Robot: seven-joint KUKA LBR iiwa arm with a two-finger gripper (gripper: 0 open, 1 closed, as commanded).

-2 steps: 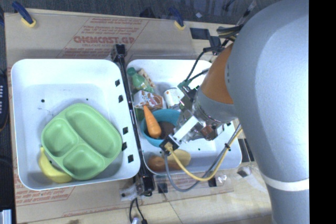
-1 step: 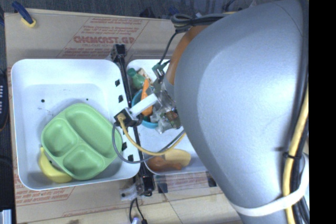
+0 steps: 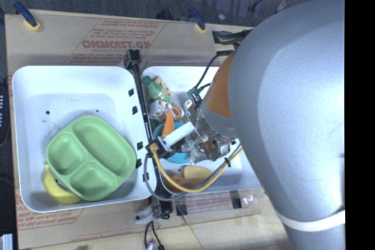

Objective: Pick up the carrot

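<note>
The carrot, a small orange wedge, lies in the left part of the right bin among other toys. My gripper is low in that bin, right beside the carrot and just to its lower right. The big grey arm with its orange band hides most of the bin's right half. I cannot make out whether anything sits in the gripper.
A green item lies behind the carrot, with a blue piece and a tan object in front. The left bin holds a green divided plate over a yellow object. Black clips mark the divider.
</note>
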